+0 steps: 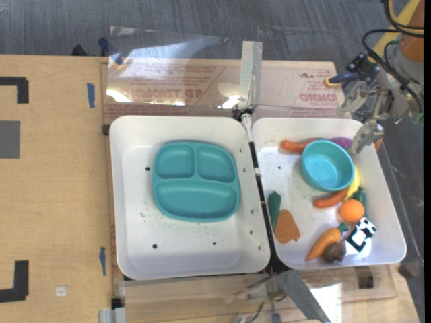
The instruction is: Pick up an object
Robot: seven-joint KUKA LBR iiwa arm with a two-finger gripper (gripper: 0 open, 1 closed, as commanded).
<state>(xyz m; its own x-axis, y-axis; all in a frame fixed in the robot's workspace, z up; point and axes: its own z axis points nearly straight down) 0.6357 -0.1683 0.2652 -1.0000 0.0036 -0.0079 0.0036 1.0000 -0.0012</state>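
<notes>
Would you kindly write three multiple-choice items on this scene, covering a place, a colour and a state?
1. Where does the divided plate lie?
A. left bin
B. right bin
C. brown bench board

2. What colour is the bowl?
A. red
B. teal
C. black

3. How does the bowl stand?
A. tipped on its side
B. upside down
C. upright, opening up

Answers: 1 A, it lies flat in the left bin. 2 B, teal like the plate. 3 C, its hollow inside faces the camera, left of the claw.

The teal bowl (327, 166) hides most of the purple piece (342, 142) behind it and part of the yellow item (353, 183) beside it. The arm (408, 19) above the bowl is cut off.
</notes>
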